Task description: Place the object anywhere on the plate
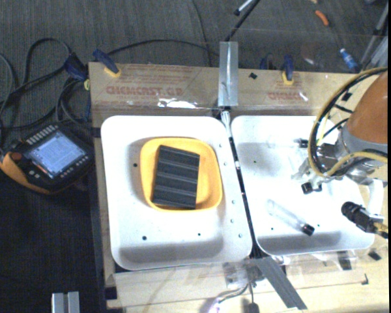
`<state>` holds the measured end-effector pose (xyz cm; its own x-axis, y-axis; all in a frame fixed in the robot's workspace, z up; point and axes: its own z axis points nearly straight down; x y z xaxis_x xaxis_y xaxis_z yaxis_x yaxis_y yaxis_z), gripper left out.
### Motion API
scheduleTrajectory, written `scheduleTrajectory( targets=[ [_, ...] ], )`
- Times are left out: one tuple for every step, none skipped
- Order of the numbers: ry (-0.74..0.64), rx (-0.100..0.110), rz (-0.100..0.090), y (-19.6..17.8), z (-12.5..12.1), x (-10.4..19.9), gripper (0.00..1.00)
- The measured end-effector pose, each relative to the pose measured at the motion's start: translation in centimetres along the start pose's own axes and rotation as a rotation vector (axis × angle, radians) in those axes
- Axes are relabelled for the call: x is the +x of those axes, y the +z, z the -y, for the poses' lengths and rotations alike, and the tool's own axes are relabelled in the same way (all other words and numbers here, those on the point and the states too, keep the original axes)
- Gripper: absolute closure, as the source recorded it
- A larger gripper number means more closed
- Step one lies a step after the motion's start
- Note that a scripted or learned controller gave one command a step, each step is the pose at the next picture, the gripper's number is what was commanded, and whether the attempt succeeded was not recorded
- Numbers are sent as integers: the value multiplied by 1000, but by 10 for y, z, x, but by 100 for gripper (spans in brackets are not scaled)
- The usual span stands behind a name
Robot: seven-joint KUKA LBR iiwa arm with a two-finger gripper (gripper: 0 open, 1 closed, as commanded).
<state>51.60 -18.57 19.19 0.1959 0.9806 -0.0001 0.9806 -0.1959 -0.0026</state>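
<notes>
A square yellow plate (pixel 210 178) sits in the middle of the left white bin (pixel 120 194). A dark grey ribbed block (pixel 176 176) lies flat on the plate, inside its rim and slightly tilted. The arm's orange band (pixel 376 113) and its cable-wrapped wrist hang over the right side of the right bin (pixel 267 142). The gripper (pixel 311 180) is low over that bin, far right of the plate and apart from the block. Nothing is visibly held in it.
A thin clear tube with a black tip (pixel 290 218) lies on the right bin's floor near its front. A black part (pixel 353 213) juts from the arm at the bin's right edge. A teach pendant (pixel 49 158) with cables lies left of the bench.
</notes>
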Motion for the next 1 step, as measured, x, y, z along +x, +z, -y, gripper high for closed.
scheduleTrajectory(
  targets=[
    [0, 0, 0, 0, 0, 0, 0]
  ],
)
